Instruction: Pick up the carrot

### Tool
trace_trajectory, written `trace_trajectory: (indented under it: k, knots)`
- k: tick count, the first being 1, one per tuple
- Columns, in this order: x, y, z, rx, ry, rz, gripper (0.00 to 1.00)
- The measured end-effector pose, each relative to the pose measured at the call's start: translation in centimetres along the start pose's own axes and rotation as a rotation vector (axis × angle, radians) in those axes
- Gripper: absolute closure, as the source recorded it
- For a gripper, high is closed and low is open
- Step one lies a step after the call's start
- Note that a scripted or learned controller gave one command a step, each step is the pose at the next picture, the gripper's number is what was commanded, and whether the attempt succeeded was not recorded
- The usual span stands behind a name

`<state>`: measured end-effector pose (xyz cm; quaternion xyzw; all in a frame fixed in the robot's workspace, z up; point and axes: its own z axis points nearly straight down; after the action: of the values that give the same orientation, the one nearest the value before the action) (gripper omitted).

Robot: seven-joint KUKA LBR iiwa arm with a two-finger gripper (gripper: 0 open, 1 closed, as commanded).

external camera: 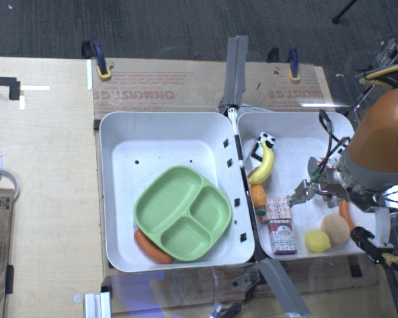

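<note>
There are two white bins side by side. The left bin [113,197] has one green plate [183,212] with three parts, and one orange-red sausage [151,247] pokes out from under the plate's lower left edge. The right bin [288,128] has one banana [263,165], one lemon [318,241], one tan egg-shaped thing [335,228] touching the lemon, and two small red and white boxes [280,225] one below the other. There is one carrot [257,197] by the bin's left wall, just under the banana and beside the upper box. The gripper [304,193] hangs over the middle of the right bin, near the boxes. I cannot tell whether it is open or closed.
</note>
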<state>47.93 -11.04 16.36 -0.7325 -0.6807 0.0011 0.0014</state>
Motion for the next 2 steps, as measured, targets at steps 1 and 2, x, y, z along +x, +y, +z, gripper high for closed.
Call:
trace_trajectory:
  k: [1,2]
  knots:
    - [-5.2,4.6,-7.5,-0.001,-0.001,-0.008,0.00]
    - [1.3,-0.2,6.4,-0.002,0.001,0.133,0.00]
